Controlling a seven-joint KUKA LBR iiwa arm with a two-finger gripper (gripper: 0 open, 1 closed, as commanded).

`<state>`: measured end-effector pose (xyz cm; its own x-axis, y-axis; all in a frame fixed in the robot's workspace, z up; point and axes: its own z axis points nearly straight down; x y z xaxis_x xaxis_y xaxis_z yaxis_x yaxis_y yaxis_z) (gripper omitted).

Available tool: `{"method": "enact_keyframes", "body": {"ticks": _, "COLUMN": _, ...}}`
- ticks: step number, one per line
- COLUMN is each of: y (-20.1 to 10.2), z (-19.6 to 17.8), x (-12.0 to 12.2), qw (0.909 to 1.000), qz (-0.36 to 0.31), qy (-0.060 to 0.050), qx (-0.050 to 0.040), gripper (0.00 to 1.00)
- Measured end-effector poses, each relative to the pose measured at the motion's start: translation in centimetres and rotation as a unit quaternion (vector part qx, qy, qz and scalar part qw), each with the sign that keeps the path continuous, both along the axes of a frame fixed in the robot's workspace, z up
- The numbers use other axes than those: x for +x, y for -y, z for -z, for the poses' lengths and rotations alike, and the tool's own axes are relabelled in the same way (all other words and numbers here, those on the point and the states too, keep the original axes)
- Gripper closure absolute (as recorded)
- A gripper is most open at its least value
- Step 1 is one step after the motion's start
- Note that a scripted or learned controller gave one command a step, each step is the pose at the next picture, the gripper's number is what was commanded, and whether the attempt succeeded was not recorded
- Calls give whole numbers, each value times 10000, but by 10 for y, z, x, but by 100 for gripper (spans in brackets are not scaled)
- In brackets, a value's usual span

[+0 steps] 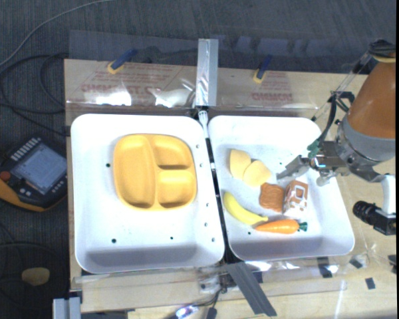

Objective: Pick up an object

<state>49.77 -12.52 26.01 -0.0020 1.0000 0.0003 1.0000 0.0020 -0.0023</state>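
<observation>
We catch the grey-and-orange arm [376,111] reaching in from the right over the right-hand bin [332,234], its end effector [299,167] hanging above the bin's right middle with nothing between its fingers. One dark finger [291,167] slants down and to the left toward the food; how wide the jaws stand we cannot tell from this angle.

The step, as we judge it, is the approach — the pick itself has not yet begun. Every candidate lies on the bin floor: a small box with a white and brown print [296,197] just near and below the end effector, a brown square piece [271,197] touching the box on its left, two pale yellow slices [248,167] further left and level with the fingertip, a banana [241,209] along the bin's left side, and a carrot [278,227] nearest the front edge.

The little box looks the likeliest target, being closest. The next move, we reckon, calls for a short shift toward the near side and a straight descent — with care, since box and brown piece sit pressed together and a finger could land between or on top of them.

In the left bin [93,244] a yellow divided plate [154,170] sits well apart from the action, on the desk [80,78].
</observation>
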Motion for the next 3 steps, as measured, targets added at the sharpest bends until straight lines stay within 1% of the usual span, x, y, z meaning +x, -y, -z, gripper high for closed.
{"method": "enact_keyframes", "body": {"ticks": 1, "y": 48, "z": 88, "x": 2, "qw": 9999, "qz": -108, "qy": -3, "qx": 3, "gripper": 0}}
{"method": "enact_keyframes", "body": {"ticks": 2, "y": 54, "z": 139, "x": 20, "qw": 9909, "qz": -1332, "qy": 171, "qx": -89, "gripper": 0}}
{"method": "enact_keyframes", "body": {"ticks": 3, "y": 69, "z": 166, "x": 58, "qw": 9926, "qz": -1206, "qy": 114, "qx": -60, "gripper": 0}}
